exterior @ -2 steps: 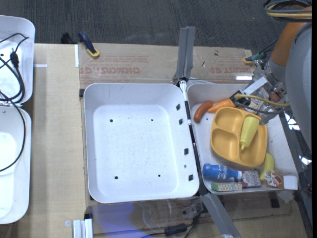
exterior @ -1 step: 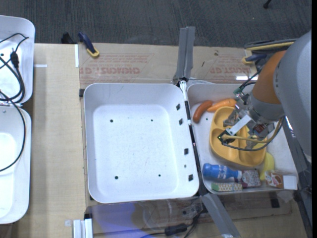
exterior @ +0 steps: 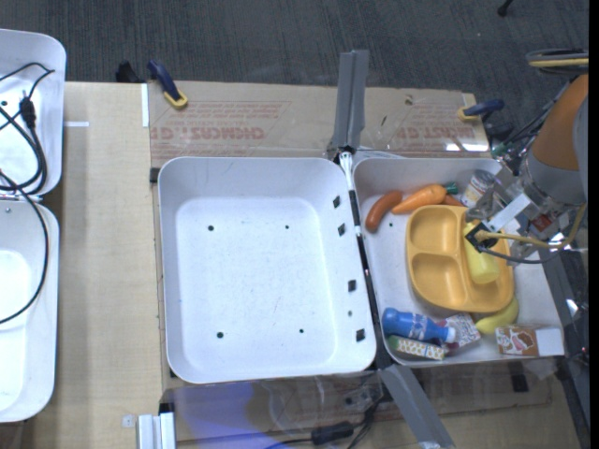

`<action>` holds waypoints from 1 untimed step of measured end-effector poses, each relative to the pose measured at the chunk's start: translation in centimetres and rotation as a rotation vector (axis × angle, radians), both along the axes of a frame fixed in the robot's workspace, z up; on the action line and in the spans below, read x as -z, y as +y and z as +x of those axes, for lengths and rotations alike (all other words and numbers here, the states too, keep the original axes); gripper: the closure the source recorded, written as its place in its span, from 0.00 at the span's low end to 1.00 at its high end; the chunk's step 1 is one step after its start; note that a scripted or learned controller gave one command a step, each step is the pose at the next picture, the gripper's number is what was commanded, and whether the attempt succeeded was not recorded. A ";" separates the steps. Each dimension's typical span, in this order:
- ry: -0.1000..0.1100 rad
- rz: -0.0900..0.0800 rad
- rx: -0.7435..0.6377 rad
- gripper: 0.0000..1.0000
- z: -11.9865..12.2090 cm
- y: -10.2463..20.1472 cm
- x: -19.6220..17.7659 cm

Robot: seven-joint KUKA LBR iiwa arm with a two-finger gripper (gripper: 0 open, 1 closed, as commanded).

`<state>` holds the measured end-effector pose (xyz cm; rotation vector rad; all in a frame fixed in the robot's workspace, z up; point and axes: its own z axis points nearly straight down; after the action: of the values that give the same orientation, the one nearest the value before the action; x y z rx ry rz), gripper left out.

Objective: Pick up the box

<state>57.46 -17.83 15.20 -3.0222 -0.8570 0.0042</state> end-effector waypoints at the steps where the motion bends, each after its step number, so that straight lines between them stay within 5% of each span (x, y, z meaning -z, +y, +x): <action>1: -0.008 0.001 0.155 0.00 -5.9 4.3 5.5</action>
<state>51.58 -13.52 9.69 -3.0800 -0.6209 -0.0091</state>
